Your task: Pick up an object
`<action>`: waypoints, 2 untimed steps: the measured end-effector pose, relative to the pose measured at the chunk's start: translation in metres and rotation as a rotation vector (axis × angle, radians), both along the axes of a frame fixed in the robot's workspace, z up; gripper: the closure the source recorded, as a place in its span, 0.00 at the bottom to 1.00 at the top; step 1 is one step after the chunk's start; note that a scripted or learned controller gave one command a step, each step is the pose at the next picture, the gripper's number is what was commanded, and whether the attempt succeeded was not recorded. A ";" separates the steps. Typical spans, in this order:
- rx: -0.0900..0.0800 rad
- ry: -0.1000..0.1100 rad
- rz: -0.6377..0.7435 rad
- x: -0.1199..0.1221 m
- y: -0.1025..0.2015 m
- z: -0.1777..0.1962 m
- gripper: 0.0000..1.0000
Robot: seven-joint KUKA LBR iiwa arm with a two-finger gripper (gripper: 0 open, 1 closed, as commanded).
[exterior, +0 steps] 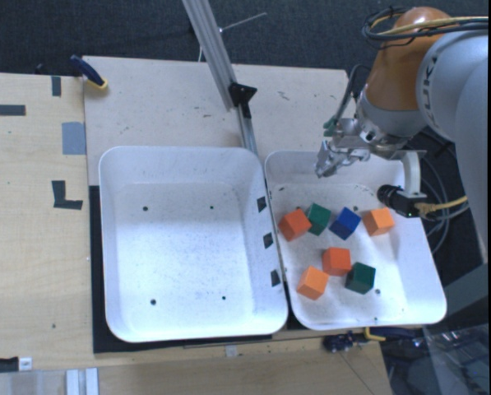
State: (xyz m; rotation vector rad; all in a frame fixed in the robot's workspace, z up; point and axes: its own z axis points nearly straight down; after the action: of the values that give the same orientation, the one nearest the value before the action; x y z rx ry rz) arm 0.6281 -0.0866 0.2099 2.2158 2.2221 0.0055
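Right at the tip, the gripper (326,169) tapers to a blurred grey point, and I cannot tell whether it is spread or closed; nothing shows in its grasp. It hangs over the far left part of the right bin (409,303), close to that bin's far rim and apart from every cube.

Nearest to it, a row of four cubes crosses the bin's middle: an orange-red cube (294,223) touching a green cube (318,218), then a blue cube (345,222) just beside them, then a pale orange cube (379,220) near the right wall. Closer to the camera lie a second orange-red cube (336,260), a dark green cube (361,277) just beside it, and a front orange cube (313,282) near the wall shared with the left bin (113,220).

White floor lies open between the gripper and the row, and along the right bin's near end. The wrist and the arm (446,64) cover the bin's far right corner, and the arm is cut off at the frame's edge.

A slanted metal rail (208,39) crosses the bench (31,220) and ends at the bins' shared far corner. A small blue and yellow thing (89,71) lies at the far left, too small to name.
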 end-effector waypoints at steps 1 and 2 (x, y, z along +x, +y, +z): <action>0.000 0.004 -0.001 0.001 0.001 0.018 1.00; 0.002 0.006 0.003 -0.001 0.050 0.019 1.00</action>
State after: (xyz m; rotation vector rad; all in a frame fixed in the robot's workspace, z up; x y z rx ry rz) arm 0.6274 -0.0367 0.2285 2.2161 2.2296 0.0003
